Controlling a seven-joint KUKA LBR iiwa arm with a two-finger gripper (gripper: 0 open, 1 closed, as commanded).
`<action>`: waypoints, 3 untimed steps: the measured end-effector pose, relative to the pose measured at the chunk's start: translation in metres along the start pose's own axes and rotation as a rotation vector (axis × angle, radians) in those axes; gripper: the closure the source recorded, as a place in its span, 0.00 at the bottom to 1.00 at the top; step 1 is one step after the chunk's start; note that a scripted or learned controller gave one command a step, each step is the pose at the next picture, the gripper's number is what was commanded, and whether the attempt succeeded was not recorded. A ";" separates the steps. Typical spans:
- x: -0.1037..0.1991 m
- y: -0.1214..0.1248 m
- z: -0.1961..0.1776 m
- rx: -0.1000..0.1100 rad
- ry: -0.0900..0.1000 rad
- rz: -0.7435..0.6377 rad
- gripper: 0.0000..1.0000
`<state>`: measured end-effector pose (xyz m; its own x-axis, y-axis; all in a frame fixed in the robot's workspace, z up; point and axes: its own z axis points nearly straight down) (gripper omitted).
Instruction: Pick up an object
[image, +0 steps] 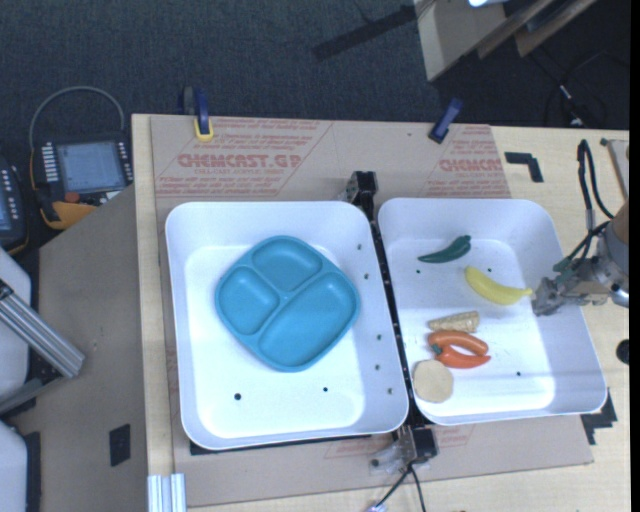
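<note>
The gripper (548, 297) hovers at the right bin's (570, 392) right wall, just right of the yellow banana (495, 287), still in its approach, and its next move needs lowering squarely over that fruit.

Yellow banana (495, 287) lying flat, right bin (575, 345), unheld.

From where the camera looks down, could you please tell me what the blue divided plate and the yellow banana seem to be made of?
The blue divided plate with three compartments looks like moulded plastic, judging by its uniform colour and soft matte sheen. The small yellow banana also seems plastic, a toy: flat even colour and a smooth surface, though at this size that is not certain.
</note>
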<state>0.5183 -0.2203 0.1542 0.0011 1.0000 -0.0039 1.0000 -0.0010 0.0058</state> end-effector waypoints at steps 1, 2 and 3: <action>-0.001 0.002 -0.054 -0.002 0.000 -0.002 1.00; 0.051 0.028 -0.057 0.002 0.004 -0.008 1.00; 0.097 0.034 -0.055 0.006 0.006 -0.007 1.00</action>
<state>0.5518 -0.1232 0.2093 -0.0058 1.0000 0.0021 1.0000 0.0058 -0.0007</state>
